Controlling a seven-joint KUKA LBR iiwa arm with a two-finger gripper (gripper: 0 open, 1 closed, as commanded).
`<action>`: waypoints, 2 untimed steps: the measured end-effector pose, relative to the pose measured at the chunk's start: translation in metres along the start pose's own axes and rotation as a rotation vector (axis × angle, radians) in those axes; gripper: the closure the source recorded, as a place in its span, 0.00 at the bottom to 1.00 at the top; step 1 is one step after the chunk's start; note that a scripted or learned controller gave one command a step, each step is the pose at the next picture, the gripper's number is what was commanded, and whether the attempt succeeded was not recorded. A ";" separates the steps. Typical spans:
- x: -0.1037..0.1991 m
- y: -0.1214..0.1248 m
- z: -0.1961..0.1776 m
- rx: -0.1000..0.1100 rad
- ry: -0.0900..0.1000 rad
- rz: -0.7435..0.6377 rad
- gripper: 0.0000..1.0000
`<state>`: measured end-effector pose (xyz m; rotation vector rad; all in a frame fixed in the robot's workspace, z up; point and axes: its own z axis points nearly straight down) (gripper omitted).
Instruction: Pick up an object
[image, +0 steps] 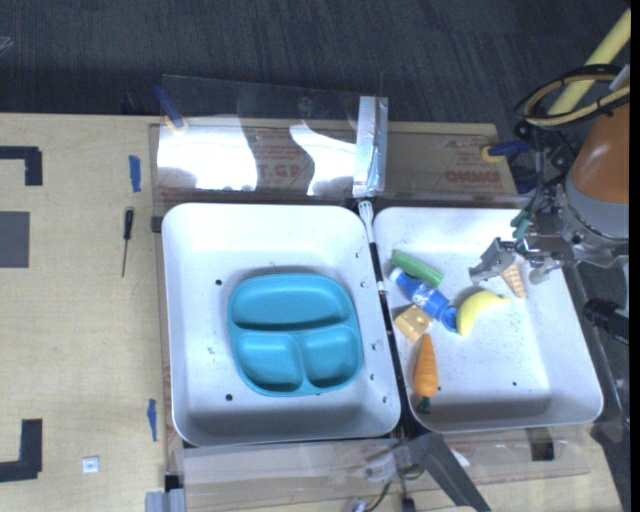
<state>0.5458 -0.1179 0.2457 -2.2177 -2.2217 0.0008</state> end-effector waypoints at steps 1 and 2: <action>0.021 0.006 0.148 -0.011 -0.002 -0.017 0.00; 0.008 0.073 0.159 -0.006 -0.002 0.016 0.00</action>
